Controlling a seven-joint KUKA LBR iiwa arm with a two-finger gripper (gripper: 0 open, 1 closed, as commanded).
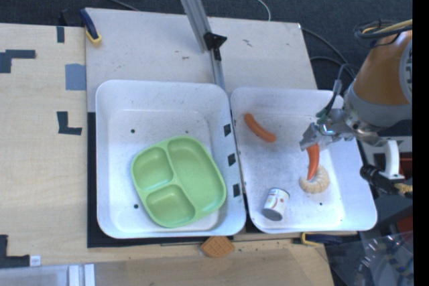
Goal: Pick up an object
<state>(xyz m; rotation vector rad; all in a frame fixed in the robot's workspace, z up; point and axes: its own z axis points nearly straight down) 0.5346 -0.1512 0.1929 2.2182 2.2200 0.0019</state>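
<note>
In the right bin (348, 211) lie three things. An orange sausage (259, 128) rests near the back left. A small white can (275, 203) lies on its side near the front. A shrimp-like piece (314, 172), with an orange tail and a pale curled body, sits toward the right. My gripper (314, 137) reaches in from the right and hangs just over the top end of the orange tail. The tail's tip meets the gripper's underside, and whether it is gripped is hidden from here.
The left bin (114, 104) holds a green three-compartment plate (177, 181). A tan cookie-like piece (216, 246) lies outside the bins at the front edge. A metal rod (191, 0) slants down to the bins' shared back corner. A blue and yellow clamp (90, 26) sits at the back left.
</note>
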